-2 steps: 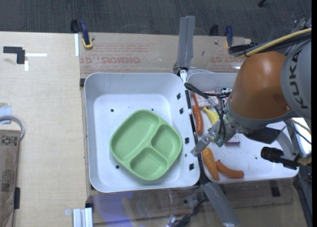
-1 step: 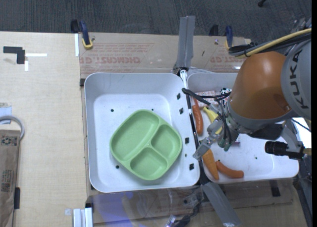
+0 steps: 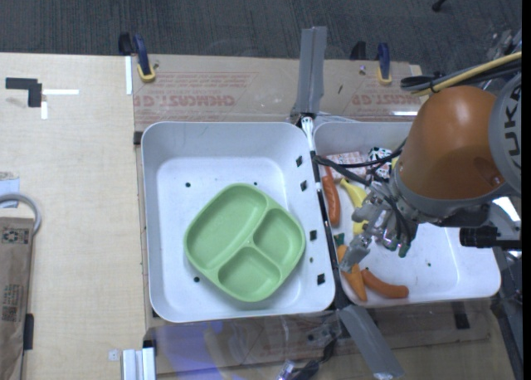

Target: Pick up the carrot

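In the right bin (image 3: 465, 283), lower left corner: the carrot (image 3: 355, 284), a short orange tapered piece, smooth skin, lying against the bin's left wall. Long axis runs from upper left to lower right, roughly; which end is the tip cannot be told. Just right of it lies an orange-red sausage-shaped piece (image 3: 385, 285), long axis near horizontal, dipping slightly to the right.

The gripper (image 3: 358, 247) hangs directly above the carrot, metal fingers angled down and left. Whether the fingers are spread or closed cannot be told; nothing is seen between them. Above it, the arm's glossy orange band (image 3: 452, 142) bulges at right of frame.

Along the same wall, higher up: a long reddish sausage (image 3: 333, 197), near vertical, and a yellow curved piece (image 3: 355, 194) beside it.

Centre of frame: the left bin (image 3: 166, 204), white, shallow, matte plastic with rounded corners. In it sits a pale green divided plate (image 3: 245, 241), three compartments, rounded-square outline, turned at a slant.

Bench (image 3: 66, 204) is pale wood-grain.
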### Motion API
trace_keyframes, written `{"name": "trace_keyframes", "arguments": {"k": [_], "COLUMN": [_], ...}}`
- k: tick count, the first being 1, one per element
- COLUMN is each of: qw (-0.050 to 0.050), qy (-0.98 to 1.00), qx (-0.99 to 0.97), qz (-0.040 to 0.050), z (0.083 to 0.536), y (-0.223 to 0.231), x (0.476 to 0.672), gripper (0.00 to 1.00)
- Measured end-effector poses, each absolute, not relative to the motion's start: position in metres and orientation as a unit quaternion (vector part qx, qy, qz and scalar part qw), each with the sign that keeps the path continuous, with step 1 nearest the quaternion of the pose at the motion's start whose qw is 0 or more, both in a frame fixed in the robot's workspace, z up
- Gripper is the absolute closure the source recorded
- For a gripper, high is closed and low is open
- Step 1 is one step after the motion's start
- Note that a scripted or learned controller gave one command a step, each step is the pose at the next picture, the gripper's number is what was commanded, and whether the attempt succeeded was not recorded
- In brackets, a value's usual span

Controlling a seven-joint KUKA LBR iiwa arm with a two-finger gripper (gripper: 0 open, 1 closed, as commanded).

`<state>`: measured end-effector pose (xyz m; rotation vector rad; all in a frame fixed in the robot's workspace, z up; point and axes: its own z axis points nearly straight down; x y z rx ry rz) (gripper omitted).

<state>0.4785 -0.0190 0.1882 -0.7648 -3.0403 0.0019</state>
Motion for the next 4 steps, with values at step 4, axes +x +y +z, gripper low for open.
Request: {"name": "trace_keyframes", "arguments": {"k": [4], "qw": [0.002], "qy": [-0.989], "qx": [-0.146], "qz": [0.0001], "z": [0.189], "y": [-0.030], "x": [0.501], "gripper": [0.00]}}
